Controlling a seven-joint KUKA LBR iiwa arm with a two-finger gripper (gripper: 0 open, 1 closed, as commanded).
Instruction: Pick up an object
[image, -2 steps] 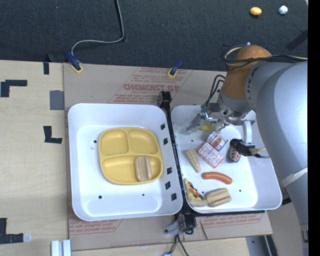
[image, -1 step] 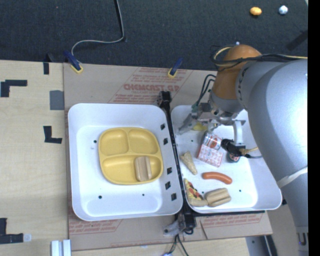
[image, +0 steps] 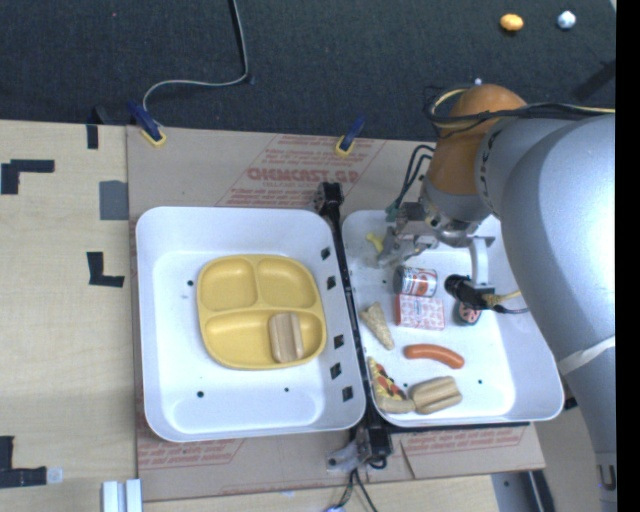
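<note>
Toy foods lie in the right bin (image: 520, 395): a can (image: 417, 282) on a red-and-white box (image: 421, 312), a sausage (image: 434, 354), a bun (image: 437, 394); the gripper (image: 405, 240) hovers at the bin's upper part, just above the can; its grasp cannot be told; a yellow divided plate (image: 250, 300) sits in the left bin (image: 170, 400).

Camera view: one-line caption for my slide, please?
Gripper low in the right bin above a small can; yellow divided plate in the left bin.
</note>
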